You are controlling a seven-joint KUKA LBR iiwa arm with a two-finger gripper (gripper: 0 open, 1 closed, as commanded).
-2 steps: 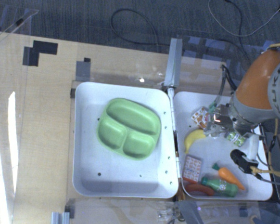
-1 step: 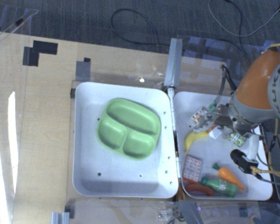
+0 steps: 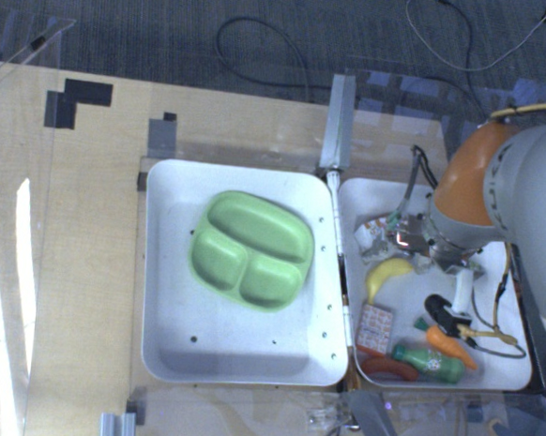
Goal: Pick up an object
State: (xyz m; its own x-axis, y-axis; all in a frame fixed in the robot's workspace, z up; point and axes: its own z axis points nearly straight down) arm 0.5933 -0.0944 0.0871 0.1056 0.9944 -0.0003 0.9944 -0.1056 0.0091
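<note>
Arm (image 3: 540,177): smooth grey casing, rounded
Band (image 3: 468,185): glossy orange, at 9 o'clock of the casing
Cables (image 3: 415,181): thin, black, by the wrist

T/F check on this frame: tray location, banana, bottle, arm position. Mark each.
1. The green divided tray lies in the left bin. True.
2. The banana lies in the left bin. False: it lies in the right bin.
3. The green bottle stands upright. False: it lies on its side near the right bin's front edge.
4. The arm reaches over the right bin. True.
5. The carrot sits on the green tray. False: it lies in the right bin, beside the bottle.
</note>
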